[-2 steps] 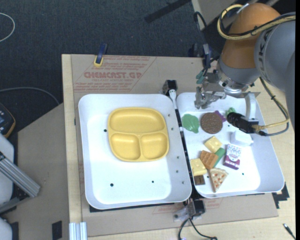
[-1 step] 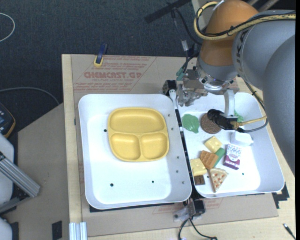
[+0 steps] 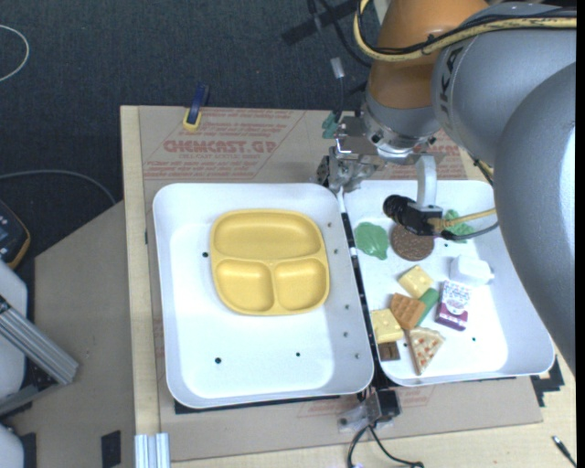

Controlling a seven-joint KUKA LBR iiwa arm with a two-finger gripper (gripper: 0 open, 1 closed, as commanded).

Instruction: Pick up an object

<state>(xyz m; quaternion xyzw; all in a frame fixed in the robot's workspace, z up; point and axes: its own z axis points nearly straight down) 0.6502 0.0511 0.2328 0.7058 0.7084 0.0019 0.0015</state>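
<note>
Take the brown disc in the right bin as your marker. Your tool hangs up and to the view's left of that disc, over the far end of the seam where the right bin meets the left bin. From this angle you cannot tell whether it is wide or narrow, nor whether it grips anything. The grey arm with its orange band reaches it from above and to the right of the disc.

The things you could pick all lie around the disc in the right bin. A green piece sits just beside the disc on its left. Below the disc lies a yellow block, and below that an orange-brown cracker. Further down from the disc and a little left is a pale yellow square with a small dark brown piece under it. A pizza slice lies lowest, almost straight below the disc. Down and to the right of the disc you see a purple and white packet, and to the right of the disc a white piece.

Well to the left of the disc, a yellow tray with three compartments rests in the left bin. Both bins stand on the tabletop, whose brown top bears red print, and a blue and yellow clamp sits at its edge, far up and left of the disc
</note>
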